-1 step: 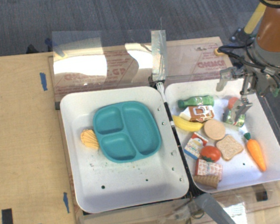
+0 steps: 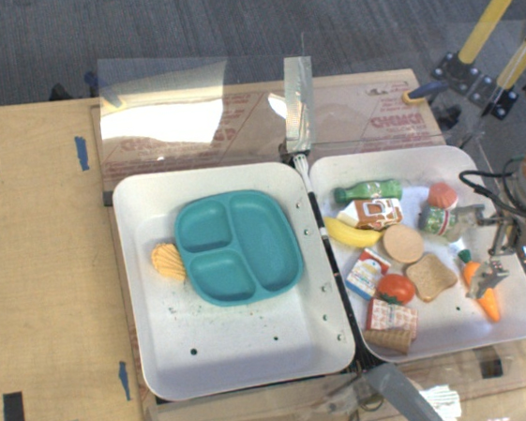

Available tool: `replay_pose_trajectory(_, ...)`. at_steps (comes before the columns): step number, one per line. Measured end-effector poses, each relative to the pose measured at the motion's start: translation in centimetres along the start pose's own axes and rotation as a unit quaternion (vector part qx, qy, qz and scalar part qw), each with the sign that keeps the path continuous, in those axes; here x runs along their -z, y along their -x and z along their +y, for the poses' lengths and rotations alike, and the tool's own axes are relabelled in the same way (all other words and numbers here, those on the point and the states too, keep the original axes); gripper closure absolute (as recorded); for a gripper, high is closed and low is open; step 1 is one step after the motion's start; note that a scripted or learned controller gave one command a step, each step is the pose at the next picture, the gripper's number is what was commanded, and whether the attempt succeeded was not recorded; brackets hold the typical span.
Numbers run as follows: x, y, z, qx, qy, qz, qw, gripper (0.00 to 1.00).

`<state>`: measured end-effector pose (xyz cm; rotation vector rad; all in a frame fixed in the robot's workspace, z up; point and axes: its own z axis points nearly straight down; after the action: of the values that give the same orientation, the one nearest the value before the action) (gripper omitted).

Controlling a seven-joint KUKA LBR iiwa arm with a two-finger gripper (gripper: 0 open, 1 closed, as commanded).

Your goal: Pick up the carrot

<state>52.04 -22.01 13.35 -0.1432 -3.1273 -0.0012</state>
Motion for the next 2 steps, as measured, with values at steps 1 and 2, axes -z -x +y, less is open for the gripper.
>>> replay_pose_trajectory(1,-4.5,-4.0,2.5,-0.029,-0.001,-0.011,0.9995,0.00)
replay_pose_trajectory(2,-3.2,-3.6,2.6,-0.028,-0.002,-0.016,0.9995,1.00)
